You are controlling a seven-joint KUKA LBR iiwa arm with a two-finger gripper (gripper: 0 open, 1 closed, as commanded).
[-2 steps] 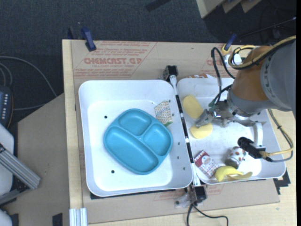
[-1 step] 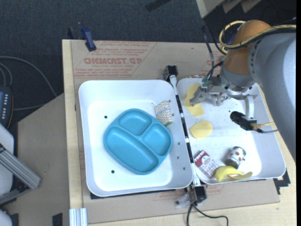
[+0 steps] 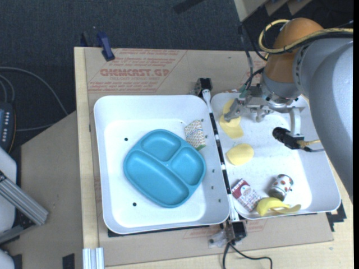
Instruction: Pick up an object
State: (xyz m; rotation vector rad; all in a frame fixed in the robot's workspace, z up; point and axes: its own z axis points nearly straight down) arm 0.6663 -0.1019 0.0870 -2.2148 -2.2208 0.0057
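My gripper [image 3: 252,109] hangs low over the back of the right bin [image 3: 314,178], under the grey arm with its orange band. Just left of it, a pale yellow piece [image 3: 229,110] stands against the bin's back left corner, and I cannot tell whether the gripper touches it. A second pale yellow piece [image 3: 232,129] lies just in front of that one. Nearer the middle lies a yellow lemon-shaped thing [image 3: 239,153]. Along the bin's front are a red and white packet [image 3: 244,192], a banana [image 3: 275,207] and a small round red and white toy [image 3: 282,184].
The left bin [image 3: 112,116] holds a blue divided plate [image 3: 164,166] and a small patterned packet [image 3: 194,133] by its right wall. A black divider rail [image 3: 216,144] runs between the bins. A blue clip [image 3: 105,45] sits at the board's far left corner.
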